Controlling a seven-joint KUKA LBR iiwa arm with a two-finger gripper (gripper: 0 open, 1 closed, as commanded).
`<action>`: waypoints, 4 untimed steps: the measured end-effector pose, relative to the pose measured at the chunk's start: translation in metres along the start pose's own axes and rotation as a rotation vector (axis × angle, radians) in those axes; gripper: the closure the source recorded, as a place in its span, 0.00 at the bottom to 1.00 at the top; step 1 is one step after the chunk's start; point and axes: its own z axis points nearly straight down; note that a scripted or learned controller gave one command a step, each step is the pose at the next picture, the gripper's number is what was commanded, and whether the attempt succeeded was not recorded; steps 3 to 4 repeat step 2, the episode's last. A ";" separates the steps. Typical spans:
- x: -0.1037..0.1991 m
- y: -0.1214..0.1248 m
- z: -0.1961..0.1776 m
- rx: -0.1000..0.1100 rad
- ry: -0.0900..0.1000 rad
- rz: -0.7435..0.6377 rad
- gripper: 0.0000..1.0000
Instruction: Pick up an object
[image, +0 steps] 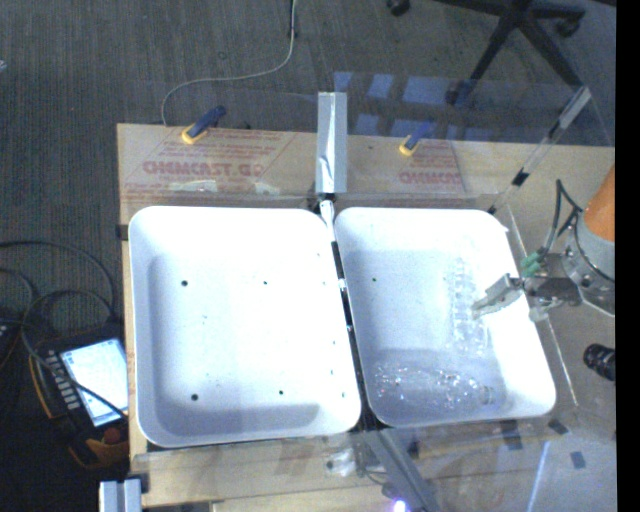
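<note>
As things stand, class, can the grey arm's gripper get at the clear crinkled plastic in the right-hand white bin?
Probably yes: the gripper hangs over the right-hand white bin's right rim, beside the clear crinkled plastic, with nothing between them.

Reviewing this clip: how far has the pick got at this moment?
Done: the arm has reached in, and its gripper sits over the right bin's right side. In hand: nothing can be seen between the jaws. Left: the whole pick. The clear, glassy-looking objects lie on the right bin's floor near its front edge, with more clear material just beside the gripper. The left bin plays no part so far.
</note>
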 end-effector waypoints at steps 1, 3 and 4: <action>-0.022 -0.001 0.041 0.004 -0.001 0.076 0.00; -0.010 0.000 0.034 -0.001 0.000 -0.385 0.00; -0.010 0.000 0.034 -0.001 0.000 -0.385 0.00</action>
